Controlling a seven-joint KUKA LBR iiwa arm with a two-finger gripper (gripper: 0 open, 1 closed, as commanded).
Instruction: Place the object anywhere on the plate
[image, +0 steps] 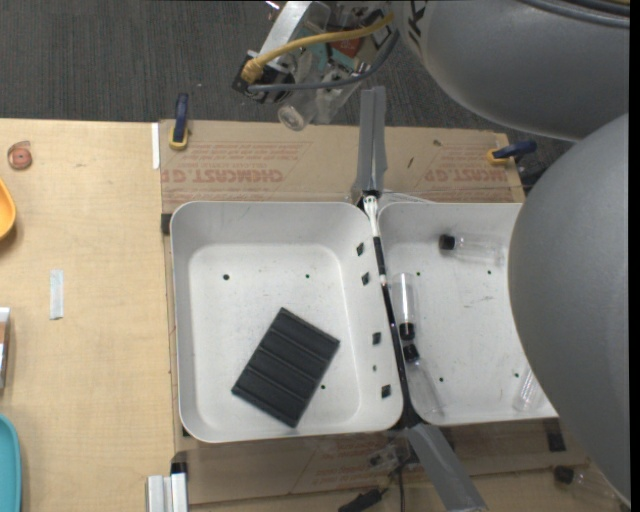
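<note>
black ridged plate (287, 366) lying flat and tilted in the left bin (200, 225). small dark object (447, 242) resting near the back of the right bin (470, 320), well apart from the plate. hand at top (290, 85), whether clenched or released cannot tell. tiny object: easy to miss or drop crossing the divider.

On my screen the arm (580, 300) is smooth, rounded grey casing filling the right of the frame; at the top, its gripper (300, 75) carries a yellow cable (320, 42) and pale metal parts.
</note>
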